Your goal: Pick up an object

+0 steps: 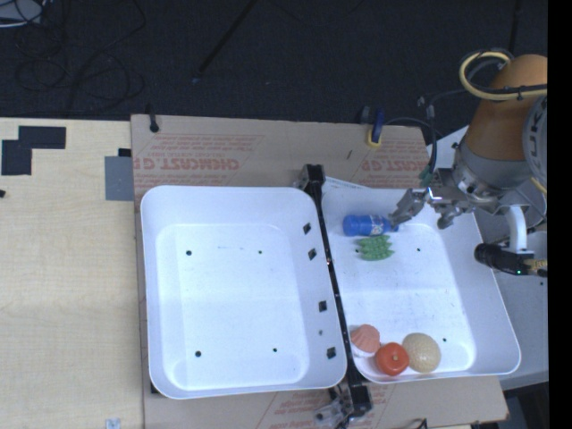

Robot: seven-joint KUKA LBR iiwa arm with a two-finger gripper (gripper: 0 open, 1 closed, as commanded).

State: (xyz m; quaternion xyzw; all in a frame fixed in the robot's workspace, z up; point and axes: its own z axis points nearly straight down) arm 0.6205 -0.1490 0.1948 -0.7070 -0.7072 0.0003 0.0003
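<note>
The blue cylinder lies on its side at the far end of the right bin, just beyond a small green piece; it looks light, stiff and smooth, likely to roll, so grip across its middle. The claw sits beside its right end, and I cannot tell whether the claw is apart or together, nor whether it touches.

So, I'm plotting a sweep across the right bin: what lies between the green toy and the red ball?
In the camera view, only bare white bin floor lies between the green toy and the red ball.
</note>
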